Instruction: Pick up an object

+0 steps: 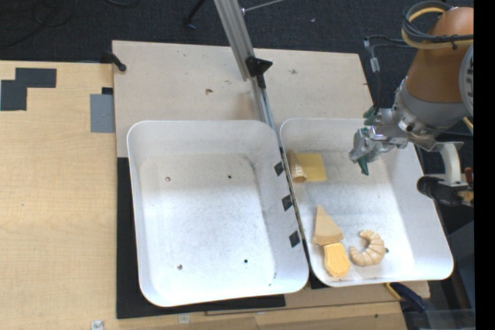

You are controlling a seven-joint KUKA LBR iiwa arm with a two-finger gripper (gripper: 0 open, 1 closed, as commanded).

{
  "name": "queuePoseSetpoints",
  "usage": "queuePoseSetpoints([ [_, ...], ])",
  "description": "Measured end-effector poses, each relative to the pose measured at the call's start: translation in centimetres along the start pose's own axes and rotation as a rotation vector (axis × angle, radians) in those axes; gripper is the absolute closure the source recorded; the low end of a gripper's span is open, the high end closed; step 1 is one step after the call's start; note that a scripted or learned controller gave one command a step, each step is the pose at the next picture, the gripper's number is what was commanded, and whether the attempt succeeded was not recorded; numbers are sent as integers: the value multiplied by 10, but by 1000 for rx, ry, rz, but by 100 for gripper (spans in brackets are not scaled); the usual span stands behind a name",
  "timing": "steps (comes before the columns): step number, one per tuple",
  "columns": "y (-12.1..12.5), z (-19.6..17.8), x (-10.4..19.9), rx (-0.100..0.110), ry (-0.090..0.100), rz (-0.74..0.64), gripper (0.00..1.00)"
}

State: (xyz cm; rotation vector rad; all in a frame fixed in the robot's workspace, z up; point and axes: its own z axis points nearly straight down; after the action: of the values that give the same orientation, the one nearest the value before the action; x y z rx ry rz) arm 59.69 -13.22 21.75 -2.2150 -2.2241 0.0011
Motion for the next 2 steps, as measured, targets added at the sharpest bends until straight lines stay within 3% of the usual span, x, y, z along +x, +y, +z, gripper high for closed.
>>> queuePoseSetpoints([
  [2,-1,2,101,4,1,0,100],
])
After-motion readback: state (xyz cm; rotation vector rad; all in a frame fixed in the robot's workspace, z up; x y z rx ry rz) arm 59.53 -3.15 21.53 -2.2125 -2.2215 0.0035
